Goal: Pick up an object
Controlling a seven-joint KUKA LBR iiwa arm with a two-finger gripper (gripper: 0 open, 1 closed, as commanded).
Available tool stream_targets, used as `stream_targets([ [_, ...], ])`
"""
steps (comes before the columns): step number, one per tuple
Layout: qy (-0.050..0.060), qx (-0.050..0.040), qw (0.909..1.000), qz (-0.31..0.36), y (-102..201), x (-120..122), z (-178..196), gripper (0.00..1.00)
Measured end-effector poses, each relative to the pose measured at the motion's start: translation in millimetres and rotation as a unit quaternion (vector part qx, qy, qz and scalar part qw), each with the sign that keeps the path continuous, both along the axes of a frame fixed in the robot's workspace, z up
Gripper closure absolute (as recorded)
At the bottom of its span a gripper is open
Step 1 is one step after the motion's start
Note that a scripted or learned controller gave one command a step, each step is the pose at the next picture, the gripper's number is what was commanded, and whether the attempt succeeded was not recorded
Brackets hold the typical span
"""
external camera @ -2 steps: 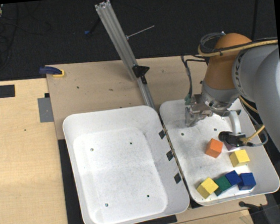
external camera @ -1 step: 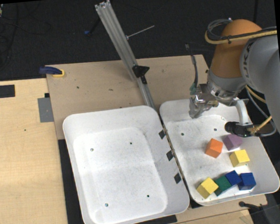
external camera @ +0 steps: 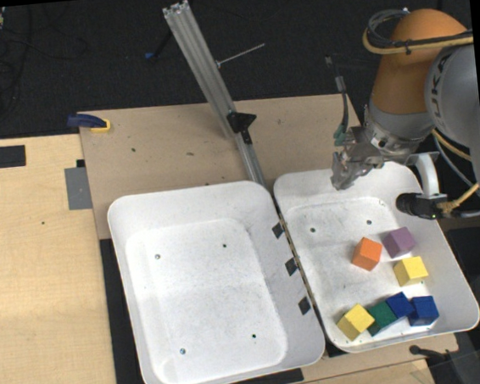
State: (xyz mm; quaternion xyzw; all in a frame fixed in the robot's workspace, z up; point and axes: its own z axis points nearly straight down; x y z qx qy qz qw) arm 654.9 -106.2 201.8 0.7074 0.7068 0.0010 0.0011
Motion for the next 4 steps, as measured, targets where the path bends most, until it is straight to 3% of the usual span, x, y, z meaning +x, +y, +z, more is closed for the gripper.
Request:
stream_targets([
  [1, -0.001, -0.0003, 1.0, 0.001, 2, 6, 62, 1.0],
  [3, 0.004, 0.0012, 1.0, 0.002, 113, -24, 47, 1.0],
  [4, 0.003, 0.001, 1.0, 0.002, 160, -23, 46, 1.0],
])
